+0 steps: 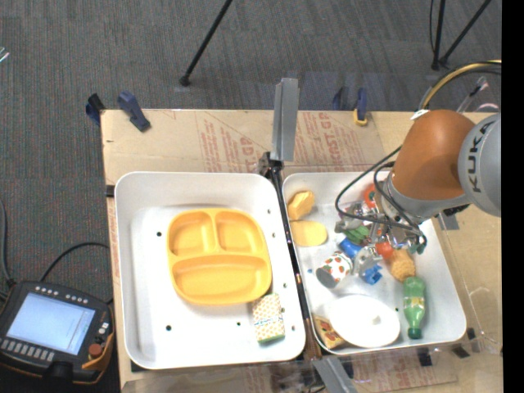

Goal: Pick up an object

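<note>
A: What's in the 2 bins, biggest first?

B: Left bin [135, 219] holds a yellow divided tray [219, 255] and a small patterned carton [268, 318]. Right bin [455, 301] has a white plate [364, 320], a green bottle [413, 304], a spotted cup [333, 268] and small toys.

A: And the gripper [383, 234]?

B: Low over the toy clutter in the right bin. I cannot tell how its jaws stand; wrist and cables hide them.

A: Nearest candidate?

B: Probably the blue toy [370, 272], just beside and toward the near rim. The bottle lies farther that way, long axis running rim to rim, front to back.
</note>
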Controlling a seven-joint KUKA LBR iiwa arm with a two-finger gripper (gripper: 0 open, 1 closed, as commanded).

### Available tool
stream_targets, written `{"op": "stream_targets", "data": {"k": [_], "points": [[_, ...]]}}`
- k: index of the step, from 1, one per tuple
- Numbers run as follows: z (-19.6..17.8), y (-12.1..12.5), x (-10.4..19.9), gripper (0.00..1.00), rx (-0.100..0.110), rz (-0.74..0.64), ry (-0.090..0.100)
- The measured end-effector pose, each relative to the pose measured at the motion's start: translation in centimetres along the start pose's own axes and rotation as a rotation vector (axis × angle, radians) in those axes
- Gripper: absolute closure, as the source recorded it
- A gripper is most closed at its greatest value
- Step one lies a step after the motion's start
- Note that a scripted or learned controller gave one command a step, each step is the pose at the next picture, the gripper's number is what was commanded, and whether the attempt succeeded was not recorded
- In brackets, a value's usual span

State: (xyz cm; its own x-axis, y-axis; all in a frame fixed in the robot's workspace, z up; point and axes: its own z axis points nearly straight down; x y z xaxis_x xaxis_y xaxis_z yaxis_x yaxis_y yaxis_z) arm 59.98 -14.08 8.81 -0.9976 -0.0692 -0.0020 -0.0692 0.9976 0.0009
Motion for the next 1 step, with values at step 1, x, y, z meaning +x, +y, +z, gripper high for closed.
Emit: {"op": "stream_targets", "data": {"k": [1], "points": [[-0.02, -1.28, 5.39, 0.0, 0.0, -0.233, -0.001]]}}
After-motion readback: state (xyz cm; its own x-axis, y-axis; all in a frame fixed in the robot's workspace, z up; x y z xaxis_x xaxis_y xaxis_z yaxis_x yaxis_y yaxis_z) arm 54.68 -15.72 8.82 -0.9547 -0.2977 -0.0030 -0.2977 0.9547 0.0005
